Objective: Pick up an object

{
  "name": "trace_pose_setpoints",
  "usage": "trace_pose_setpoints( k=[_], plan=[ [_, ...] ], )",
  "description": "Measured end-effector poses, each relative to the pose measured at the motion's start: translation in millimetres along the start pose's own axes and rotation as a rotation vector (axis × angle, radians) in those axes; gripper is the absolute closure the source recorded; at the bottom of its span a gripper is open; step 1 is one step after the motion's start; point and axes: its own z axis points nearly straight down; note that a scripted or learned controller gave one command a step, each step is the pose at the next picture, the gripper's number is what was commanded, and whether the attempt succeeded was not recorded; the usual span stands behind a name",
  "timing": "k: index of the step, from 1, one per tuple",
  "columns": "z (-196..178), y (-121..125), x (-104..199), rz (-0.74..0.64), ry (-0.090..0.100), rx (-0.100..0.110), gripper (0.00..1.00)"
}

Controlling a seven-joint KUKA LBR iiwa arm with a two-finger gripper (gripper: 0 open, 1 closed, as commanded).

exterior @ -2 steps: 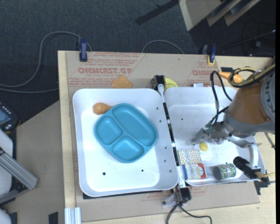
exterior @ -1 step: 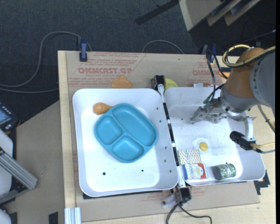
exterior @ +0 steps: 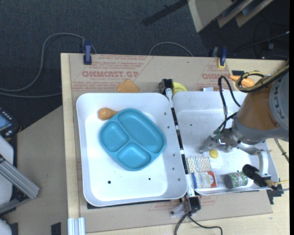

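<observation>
now | gripper (exterior: 215,143) right bin | small yellow object (exterior: 213,153) just below gripper

A pale wooden bench (exterior: 73,137) stands on dark blue-grey carpet (exterior: 27,27). Grey cables (exterior: 46,43) loop across the floor behind it, and beige furniture (exterior: 229,13) sits at the upper right.

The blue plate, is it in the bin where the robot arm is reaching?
No, the blue plate lies in the left bin, away from the arm's gripper.
</observation>
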Motion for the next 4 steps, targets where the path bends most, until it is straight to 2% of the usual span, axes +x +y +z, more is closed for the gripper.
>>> trace_pose_setpoints(
  k=[1,2,3,4],
  plan=[
    [-2.5,76.5,-70.8,-0.002,-0.009,-0.016,0.00],
    [-29.2,-3.2,-2.8,-0.004,0.002,-0.002,0.00],
    [1.3,-24.3,9.9,-0.001,0.000,-0.003,0.00],
    [-1.3,14.1,-52.2,0.001,-0.008,-0.013,0.00]
  ],
)
